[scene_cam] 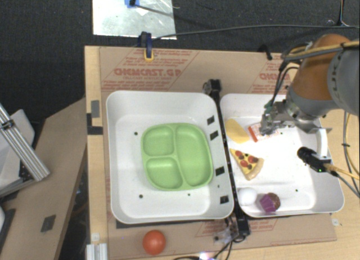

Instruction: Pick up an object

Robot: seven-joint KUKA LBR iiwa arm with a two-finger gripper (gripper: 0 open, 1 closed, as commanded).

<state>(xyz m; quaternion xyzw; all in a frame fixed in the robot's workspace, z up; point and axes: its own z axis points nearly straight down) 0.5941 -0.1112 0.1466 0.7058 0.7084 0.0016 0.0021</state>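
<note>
My gripper [269, 125] hangs low over the back of the right bin [320, 200], just right of a pale yellow piece [237, 131] with a small red bit [253, 135] at its edge. A pizza slice toy [247, 162] lies in front of them near the bin's left wall. At the front lie a white egg-like ball [247, 196] and a purple round thing [269, 202]. I see nothing held between the fingers.
The left bin [121, 140] holds a green divided plate [176, 156]. An orange ball [154, 241] rests on the cardboard in front of the left bin. Black clips line the wall between the bins.
</note>
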